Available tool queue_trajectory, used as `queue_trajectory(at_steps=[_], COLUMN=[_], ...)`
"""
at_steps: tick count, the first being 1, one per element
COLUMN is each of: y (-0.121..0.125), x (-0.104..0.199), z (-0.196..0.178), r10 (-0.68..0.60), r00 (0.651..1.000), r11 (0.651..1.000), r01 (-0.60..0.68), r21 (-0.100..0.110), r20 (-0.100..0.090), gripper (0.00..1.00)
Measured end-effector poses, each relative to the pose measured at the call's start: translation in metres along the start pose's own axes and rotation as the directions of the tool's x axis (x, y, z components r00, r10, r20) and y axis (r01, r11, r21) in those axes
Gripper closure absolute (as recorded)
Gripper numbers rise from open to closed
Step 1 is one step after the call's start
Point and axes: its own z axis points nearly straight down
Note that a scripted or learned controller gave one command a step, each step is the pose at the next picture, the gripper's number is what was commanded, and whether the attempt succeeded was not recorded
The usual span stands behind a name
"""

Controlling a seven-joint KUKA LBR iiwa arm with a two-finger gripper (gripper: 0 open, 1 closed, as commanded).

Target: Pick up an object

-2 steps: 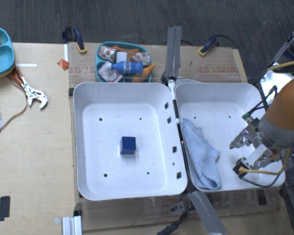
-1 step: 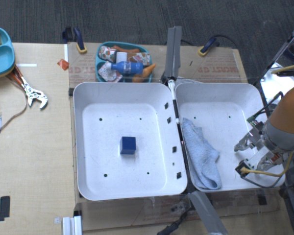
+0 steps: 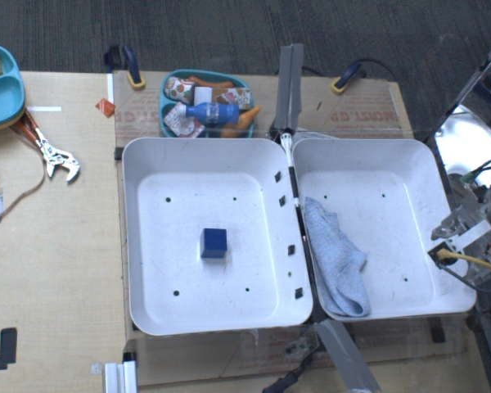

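A small blue cube (image 3: 214,243) sits flat on the floor of the left white bin (image 3: 139,219), a little below its middle. A crumpled grey-blue cloth (image 3: 335,256) lies in the right white bin (image 3: 417,187), against its left wall, stretching from the bin's middle down to its front corner.
Behind the left bin stands a teal tub (image 3: 206,105) with several small items. A wrench (image 3: 59,164) and a light blue tray (image 3: 0,88) lie on the wooden bench at left. Metal brackets and a yellow cable (image 3: 462,248) crowd the right bin's right rim.
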Motion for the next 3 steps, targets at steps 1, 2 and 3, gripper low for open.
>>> queue_trajectory(at_steps=[1, 2, 3], y=[0.001, -0.057, -0.015], x=[0.0, 0.026, 0.007], z=[-0.054, 0.072, 0.008], r10=[0.217, 0.222, 0.222], r00=[0.976, 0.975, 0.975], r11=[0.976, 0.975, 0.975], r01=[-0.217, -0.222, -0.222], r21=[0.0, 0.002, 0.001], r20=[0.001, 0.001, 0.0], gripper=[0.0, 0.0, 0.0])
